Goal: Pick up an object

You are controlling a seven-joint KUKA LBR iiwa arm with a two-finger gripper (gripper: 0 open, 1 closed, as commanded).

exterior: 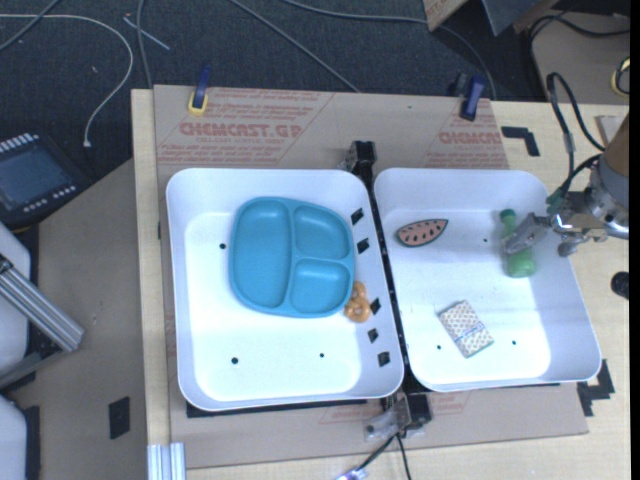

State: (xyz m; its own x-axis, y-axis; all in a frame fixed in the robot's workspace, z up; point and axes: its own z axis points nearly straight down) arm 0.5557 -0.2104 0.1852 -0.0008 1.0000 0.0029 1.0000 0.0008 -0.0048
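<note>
In the right bin [560,358], my gripper [525,233] reaches in from the right edge, low over the bin's far right part. A green object [519,261] lies directly under and beside the gripper's tip, and a small green bit [507,216] shows just above it. The gripper covers the part between them, so contact is unclear. A brown slice-shaped object with dark spots [421,232] lies at the bin's far left. Near the front middle rests a small patterned pouch [465,327].
The left bin [200,348] holds a blue divided plate [292,256] with a small orange object [357,304] against its right rim. A black divider [372,268] runs between the bins. Cables trail over the floor behind the bench.
</note>
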